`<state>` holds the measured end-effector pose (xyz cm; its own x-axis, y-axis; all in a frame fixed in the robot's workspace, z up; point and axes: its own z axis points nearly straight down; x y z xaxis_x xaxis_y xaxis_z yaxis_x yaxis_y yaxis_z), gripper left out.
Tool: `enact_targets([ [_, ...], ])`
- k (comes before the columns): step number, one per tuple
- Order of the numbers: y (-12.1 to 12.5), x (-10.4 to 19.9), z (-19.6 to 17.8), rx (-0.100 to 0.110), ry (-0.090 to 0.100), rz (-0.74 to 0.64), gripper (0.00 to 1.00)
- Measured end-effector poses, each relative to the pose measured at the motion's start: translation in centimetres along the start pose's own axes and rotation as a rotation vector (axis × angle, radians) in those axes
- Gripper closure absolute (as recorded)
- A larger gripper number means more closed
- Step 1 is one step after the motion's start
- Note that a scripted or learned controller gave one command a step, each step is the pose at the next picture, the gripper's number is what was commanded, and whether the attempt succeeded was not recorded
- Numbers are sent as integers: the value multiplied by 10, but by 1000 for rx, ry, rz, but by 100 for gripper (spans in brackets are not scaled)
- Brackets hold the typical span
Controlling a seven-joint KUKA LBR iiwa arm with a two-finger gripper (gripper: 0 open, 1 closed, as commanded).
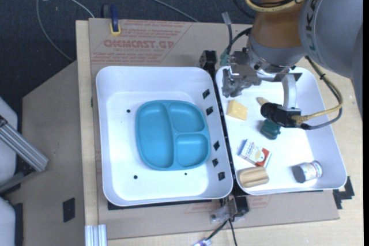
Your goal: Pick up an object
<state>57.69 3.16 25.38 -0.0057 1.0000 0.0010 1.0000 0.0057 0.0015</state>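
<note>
Objects are lying in the right bin (pixel 326 124): a yellow wedge (pixel 237 110), a teal piece (pixel 270 128), a red-and-white packet (pixel 254 152), a tan block (pixel 253 177) and a grey cylinder (pixel 306 171). At the bin's 11 o'clock corner, the claw (pixel 235 80) is hovering just above the wedge; whether it is wide or narrow, I cannot tell.

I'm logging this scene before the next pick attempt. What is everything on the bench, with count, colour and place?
bins: two, white, side by side on the bench
divided plate: one, blue, middle of the left bin
yellow block: one, pale yellow, upper left of the right bin
teal object: one, teal, middle of the right bin
small box: one, red and white, lower part of the right bin
tan block: one, tan, near front edge of the right bin
small jar: one, grey and white, lower right of the right bin
gripper: one, grey metal, over the right bin's upper left
</note>
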Motion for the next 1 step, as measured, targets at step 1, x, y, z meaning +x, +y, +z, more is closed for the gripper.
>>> enact_targets([
  [1,1,51,2,0,0,2,100],
])
